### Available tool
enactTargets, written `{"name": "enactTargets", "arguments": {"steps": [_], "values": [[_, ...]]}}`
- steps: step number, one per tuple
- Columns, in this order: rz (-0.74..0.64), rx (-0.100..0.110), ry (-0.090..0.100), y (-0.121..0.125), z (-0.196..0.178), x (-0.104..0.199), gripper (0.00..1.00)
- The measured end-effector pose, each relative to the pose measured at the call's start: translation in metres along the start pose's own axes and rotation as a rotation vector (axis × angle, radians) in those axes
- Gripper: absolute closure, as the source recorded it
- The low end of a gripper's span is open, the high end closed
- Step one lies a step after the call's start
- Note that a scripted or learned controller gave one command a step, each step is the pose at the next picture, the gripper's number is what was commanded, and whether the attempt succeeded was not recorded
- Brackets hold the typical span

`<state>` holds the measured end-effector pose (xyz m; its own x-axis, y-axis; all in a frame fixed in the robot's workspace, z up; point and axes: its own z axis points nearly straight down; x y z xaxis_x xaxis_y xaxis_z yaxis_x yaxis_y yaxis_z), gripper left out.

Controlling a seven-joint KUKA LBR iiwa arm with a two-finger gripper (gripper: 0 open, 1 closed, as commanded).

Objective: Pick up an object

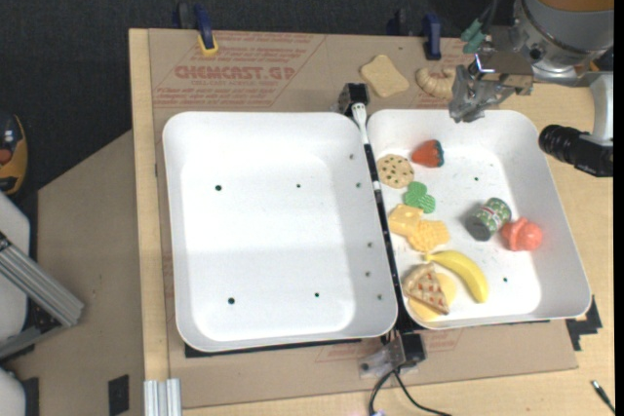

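Note:
My gripper [467, 109] hangs over the far edge of the right bin [546, 200], well above the toys, with nothing seen between its fingers. In that bin lie a strawberry [427, 153], a cookie [395, 170], a green piece [420, 199], a yellow-orange piece [419, 229], a banana [462, 274], a pizza slice [427, 288], a small can [488, 217] and a red lumpy toy [525, 235]. The strawberry is the nearest, a little left of and in front of the gripper.
The left bin [195, 209] lies beside the right one, with a black hinge strip [372, 180] between them. Behind the bins on the cardboard rest a toast slice [384, 75] and a tan pretzel-like piece [434, 81]. A black cylinder [575, 147] juts in at the right.

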<state>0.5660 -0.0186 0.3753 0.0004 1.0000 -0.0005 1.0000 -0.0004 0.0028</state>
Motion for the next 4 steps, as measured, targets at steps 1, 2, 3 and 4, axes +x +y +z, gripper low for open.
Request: {"name": "enactTargets", "arguments": {"steps": [1, 2, 3, 4], "values": [[0.0, -0.003, 0.0, 0.001, -0.01, 0.0, 1.0], [-0.009, 0.016, 0.003, -0.019, 0.103, 0.085, 1.0], [-0.006, -0.013, 0.005, -0.023, -0.032, 0.127, 1.0], [-0.006, -0.016, 0.007, -0.029, -0.169, 0.162, 1.0]]}}
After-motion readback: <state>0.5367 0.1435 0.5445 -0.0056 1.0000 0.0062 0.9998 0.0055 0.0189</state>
